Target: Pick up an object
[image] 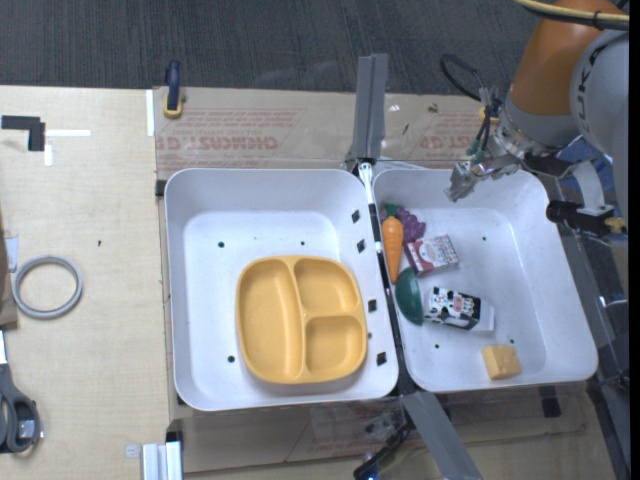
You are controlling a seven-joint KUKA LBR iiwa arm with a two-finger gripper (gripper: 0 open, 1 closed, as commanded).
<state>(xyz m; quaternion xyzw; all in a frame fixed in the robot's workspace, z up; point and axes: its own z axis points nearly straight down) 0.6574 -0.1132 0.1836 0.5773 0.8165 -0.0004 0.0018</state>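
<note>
The right bin holds several small objects along its left side: an orange carrot, a purple bunch, a red and white carton, a dark green oval piece, a black and white carton and a tan block. My gripper hangs over the bin's back rim at the upper right, apart from all of them, with nothing visible between its fingers. The arm's orange band rises above it.
A yellow divided plate lies in the left bin. On the bench to the left lie a grey ring and scissors. A grey post stands behind the divider between the bins.
</note>
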